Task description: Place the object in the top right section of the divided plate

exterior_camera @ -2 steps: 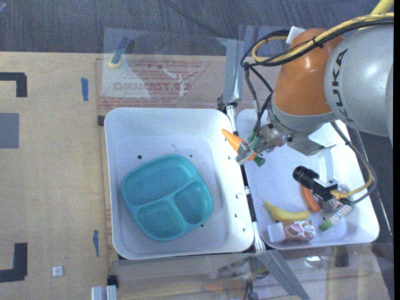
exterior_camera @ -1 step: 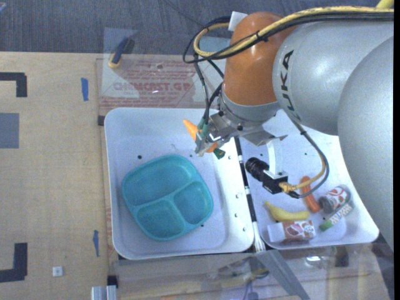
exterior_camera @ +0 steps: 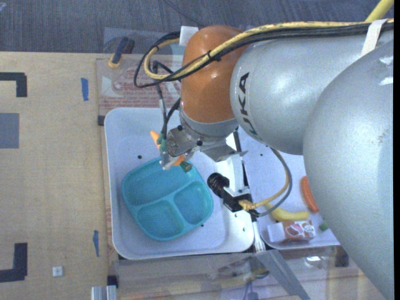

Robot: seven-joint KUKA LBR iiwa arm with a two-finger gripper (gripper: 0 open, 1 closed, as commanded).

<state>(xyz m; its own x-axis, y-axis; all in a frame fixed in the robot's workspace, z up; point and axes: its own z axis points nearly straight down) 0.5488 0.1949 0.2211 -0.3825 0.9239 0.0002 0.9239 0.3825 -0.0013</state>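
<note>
A teal divided plate [exterior_camera: 165, 204] lies in the left white bin [exterior_camera: 119, 167], towards its front. My gripper [exterior_camera: 169, 160] hangs over the plate's far rim. It is shut on a slim orange object with a green bit [exterior_camera: 182, 163]. The object's ends stick out on both sides of the fingers, one end up-left near the bin floor and the other over the plate's far right edge. The arm's orange band and grey wrist hide the bin's back right part.
The right bin [exterior_camera: 275, 167] holds an orange item [exterior_camera: 307, 194], a yellow banana-like item [exterior_camera: 291, 215] and a white and red packet [exterior_camera: 297, 230]. A black cable fitting [exterior_camera: 220, 185] hangs beside the plate's right edge. A wooden bench top [exterior_camera: 50, 167] lies left.
</note>
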